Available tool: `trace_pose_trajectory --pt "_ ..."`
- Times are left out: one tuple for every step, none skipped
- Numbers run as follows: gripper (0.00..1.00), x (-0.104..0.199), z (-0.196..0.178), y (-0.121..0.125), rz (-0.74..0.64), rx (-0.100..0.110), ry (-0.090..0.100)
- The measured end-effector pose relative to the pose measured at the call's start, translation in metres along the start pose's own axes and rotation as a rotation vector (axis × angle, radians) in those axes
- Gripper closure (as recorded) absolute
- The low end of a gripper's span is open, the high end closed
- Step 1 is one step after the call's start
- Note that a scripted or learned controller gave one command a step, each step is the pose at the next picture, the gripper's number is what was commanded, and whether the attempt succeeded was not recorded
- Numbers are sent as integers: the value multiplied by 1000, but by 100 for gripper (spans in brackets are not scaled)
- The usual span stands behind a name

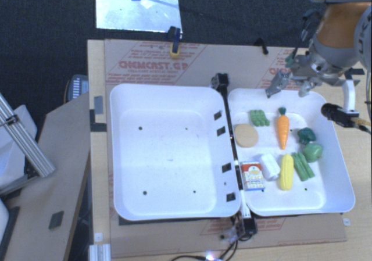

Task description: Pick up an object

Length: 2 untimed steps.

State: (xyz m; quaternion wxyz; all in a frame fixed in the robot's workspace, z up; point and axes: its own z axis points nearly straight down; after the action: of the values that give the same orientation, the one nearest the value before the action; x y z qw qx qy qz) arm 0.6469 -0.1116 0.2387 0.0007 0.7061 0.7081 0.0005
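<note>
In right bin: carrot, corn, other toy foods; gripper above, fingers spread, holding nothing.

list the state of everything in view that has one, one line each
gripper: open, holding nothing, above the far edge of the right bin
carrot: lying flat, leafy end towards the far edge
corn cob: lying flat, beside the white cylinder
white cylinder: on its side
small carton: lying flat, printed face up
tan disc: lying flat
right bin: holds all the items
left bin: sits beside the right bin
</note>
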Motion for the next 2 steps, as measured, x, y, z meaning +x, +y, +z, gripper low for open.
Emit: trace_pose_trajectory --pt "0 -62 161 18 5 10 0" --pt "100 -59 139 23 -1 -5 -2"
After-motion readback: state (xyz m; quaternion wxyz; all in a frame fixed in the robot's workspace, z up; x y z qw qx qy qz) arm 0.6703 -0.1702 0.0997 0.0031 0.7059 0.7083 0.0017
